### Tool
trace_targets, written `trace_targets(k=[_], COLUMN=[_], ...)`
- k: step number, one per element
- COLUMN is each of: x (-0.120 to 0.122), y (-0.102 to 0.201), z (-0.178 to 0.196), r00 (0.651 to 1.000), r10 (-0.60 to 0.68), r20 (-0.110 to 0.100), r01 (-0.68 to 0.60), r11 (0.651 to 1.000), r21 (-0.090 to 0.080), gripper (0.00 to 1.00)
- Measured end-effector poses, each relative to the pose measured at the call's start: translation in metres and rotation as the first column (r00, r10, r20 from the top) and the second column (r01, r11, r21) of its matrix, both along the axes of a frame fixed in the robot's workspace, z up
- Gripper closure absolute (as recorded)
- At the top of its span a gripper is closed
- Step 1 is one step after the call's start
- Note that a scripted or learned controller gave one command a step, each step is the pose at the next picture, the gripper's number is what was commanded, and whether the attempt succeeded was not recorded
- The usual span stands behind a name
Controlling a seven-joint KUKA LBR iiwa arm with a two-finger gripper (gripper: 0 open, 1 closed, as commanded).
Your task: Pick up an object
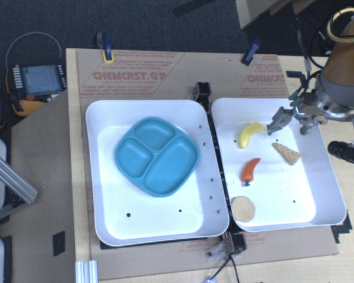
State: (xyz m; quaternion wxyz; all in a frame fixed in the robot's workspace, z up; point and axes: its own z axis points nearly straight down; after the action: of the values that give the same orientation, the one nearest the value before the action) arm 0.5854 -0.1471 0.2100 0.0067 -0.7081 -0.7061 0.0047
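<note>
- Two white bins: the left bin (100, 158) and the right bin (318, 187).
- One blue divided plate (157, 156), in the left bin.
- One yellow banana (249, 134), one red pepper (250, 170), one tan wedge (287, 152) and one round beige cookie (243, 209), all in the right bin.

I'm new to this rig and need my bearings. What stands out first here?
The blue divided plate fills the middle of the left bin. In the right bin, the end effector hovers beside a yellow banana, with a red pepper just below.
</note>
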Motion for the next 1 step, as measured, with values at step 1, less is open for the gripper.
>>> trace_targets(k=[1], x=[0.0029], y=[0.0005], z=[0.0086], r00=[1.0], r10=[0.003], r20=[0.015], r01=[-0.003], r11=[1.0], r21=[-0.002], gripper=[0.0])
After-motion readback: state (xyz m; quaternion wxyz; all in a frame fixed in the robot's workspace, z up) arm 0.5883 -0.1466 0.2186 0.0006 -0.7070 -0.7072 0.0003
